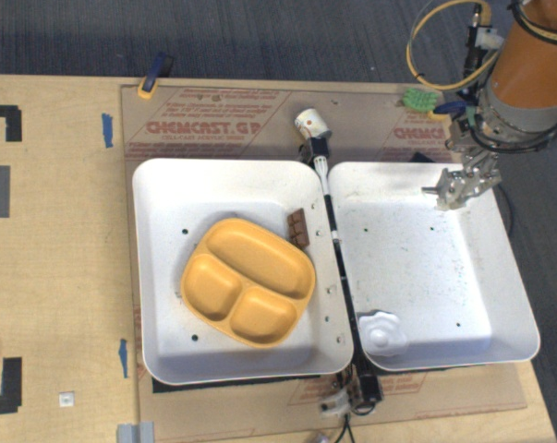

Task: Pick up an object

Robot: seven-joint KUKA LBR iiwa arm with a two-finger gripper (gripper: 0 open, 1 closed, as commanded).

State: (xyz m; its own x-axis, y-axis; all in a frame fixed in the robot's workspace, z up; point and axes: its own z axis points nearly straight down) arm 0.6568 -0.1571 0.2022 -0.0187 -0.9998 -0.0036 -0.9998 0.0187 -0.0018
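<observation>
Gripper [460, 189]: upper right of the frame, over the upper right corner of the right bin [500, 340], hanging below the orange band of the arm [527, 58]. Nothing between its fingers that can be made out; whether they stand apart or together cannot be told at this size. Its station over the rim, well apart from every object, suggests a parked or travelling pose, not a grasp.

Tray [248, 281]: yellow-orange, three compartments, rounded outline, lying flat and turned at a slant in the lower middle of the left bin [158, 247]. Smooth, probably plastic. Largest object present; wide and shallow, so its raised rim is likely the only part the gripper could close on.

Brown piece [297, 228]: small, dark, oblong, near the right wall of the left bin, touching or just beside the tray's upper right edge; which, cannot be told.

White object [381, 329]: small, rounded, lower left of the right bin, close to the wall. Pale against the white floor, so its shape is hard to read. Nearest candidate to the gripper, though still well apart from it.

Bins: two, white, shallow, side by side on a cardboard sheet [213, 118] on the worktop [47, 247], presumably to keep objects within the arm's reach.
</observation>
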